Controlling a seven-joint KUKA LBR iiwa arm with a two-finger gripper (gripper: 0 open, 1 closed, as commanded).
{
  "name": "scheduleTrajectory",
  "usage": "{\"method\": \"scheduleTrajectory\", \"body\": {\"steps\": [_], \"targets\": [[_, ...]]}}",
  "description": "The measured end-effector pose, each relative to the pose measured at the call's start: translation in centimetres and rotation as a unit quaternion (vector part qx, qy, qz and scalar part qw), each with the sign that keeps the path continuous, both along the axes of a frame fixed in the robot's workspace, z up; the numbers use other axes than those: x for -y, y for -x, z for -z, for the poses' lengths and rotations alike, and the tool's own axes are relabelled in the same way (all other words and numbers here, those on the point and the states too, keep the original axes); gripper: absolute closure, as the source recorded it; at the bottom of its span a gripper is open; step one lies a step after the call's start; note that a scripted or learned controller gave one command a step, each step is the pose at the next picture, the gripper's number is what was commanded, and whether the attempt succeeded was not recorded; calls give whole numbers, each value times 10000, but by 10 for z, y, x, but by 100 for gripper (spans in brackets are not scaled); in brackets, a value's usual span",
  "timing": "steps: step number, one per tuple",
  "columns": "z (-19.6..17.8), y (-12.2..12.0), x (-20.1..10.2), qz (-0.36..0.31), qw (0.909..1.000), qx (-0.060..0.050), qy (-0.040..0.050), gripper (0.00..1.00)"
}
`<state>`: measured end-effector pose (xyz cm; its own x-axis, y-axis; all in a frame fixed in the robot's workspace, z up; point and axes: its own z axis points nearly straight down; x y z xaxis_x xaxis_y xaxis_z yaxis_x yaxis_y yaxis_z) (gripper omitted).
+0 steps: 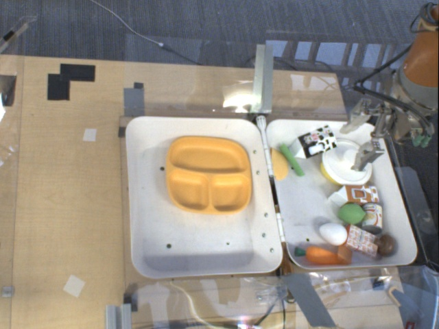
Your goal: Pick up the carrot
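The carrot [325, 256] lies on its side along the near edge of the right bin [302, 211], close to that bin's near-left corner, its orange body pointing left to right. Just beside its right end sits a small patterned red-and-white packet [362, 241], and a white egg [334, 234] rests just behind the carrot, apparently touching or nearly touching it. A green lime-like fruit [352, 213] sits behind the egg, with a small printed carton [365, 196] at its far side, and a dark brown round thing [387, 244] sits in the bin's near-right corner.

The gripper [370, 142] hangs over the far-right part of the same bin, well apart from the carrot. Its two fingers stand spread, with nothing between them; one fingertip [361, 160] is over a white and yellow round dish [343, 166] (whether it touches the dish is hard to tell from this slanted view). A black-and-white cow-patterned box [317, 142] lies to the left of the dish, and a green stick-shaped piece [292, 160] lies tilted near the bin's left wall beside a pale yellow thing [280, 164].

The left bin [147, 184] holds an orange divided plate [208, 174], with one long compartment at the far side and two smaller ones nearer. Both bins sit side by side on the table [62, 204].
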<state>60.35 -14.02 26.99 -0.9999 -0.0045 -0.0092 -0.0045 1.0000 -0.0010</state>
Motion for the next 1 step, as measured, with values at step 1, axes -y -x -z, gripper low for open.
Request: {"method": "scheduleTrajectory", "body": {"steps": [1], "targets": [[87, 44, -78, -121, 9999, -41, -22, 0]]}}
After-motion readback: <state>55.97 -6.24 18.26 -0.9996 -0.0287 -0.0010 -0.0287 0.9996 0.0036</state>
